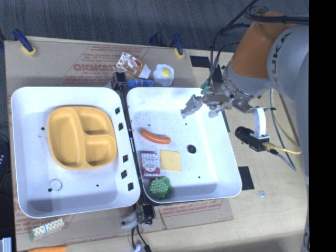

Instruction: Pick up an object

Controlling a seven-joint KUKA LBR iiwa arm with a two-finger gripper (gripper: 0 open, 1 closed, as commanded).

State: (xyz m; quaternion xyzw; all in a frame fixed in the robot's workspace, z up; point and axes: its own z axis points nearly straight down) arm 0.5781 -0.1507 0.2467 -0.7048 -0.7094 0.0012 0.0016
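Observation:
My gripper (202, 109) hangs over the far right corner of the right bin (223, 161), open, with nothing between its fingers. Below it and to the left in that bin lie an orange sausage (155, 137), a yellow cheese slice (170, 160), a red packet (149, 163) and a green broccoli piece (160, 187). A small black disc (191, 149) rests near the bin's middle. The gripper touches none of them.
The left bin (26, 156) holds a yellow divided plate (81, 137). Behind the bins lie a snack packet (129, 63), a blue item (139, 83) and a toy fried egg (164, 73). A wrapped candy (47, 228) lies at the front left.

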